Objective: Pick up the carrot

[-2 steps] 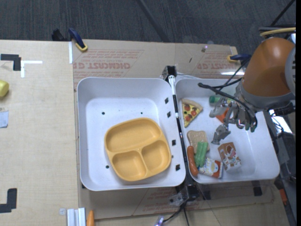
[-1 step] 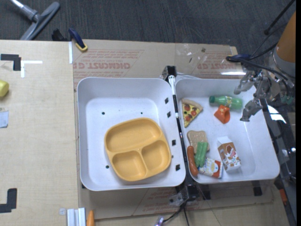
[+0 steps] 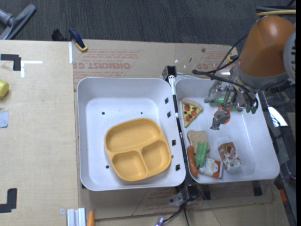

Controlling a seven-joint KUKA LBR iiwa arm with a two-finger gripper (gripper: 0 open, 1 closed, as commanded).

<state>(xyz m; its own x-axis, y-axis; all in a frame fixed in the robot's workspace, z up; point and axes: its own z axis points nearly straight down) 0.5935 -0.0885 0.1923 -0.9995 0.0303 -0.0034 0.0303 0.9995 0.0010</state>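
I see my hand (image 3: 219, 118) low over the right bin (image 3: 256, 171), gripping the orange carrot (image 3: 224, 114) between its fingers. A pizza slice (image 3: 190, 111) lies just beside it; the yellow tray (image 3: 137, 148) sits in the left bin (image 3: 91, 126).

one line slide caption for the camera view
KUKA arm's tool hangs over the right bin with something orange at its fingers; a yellow divided plate sits in the left bin.
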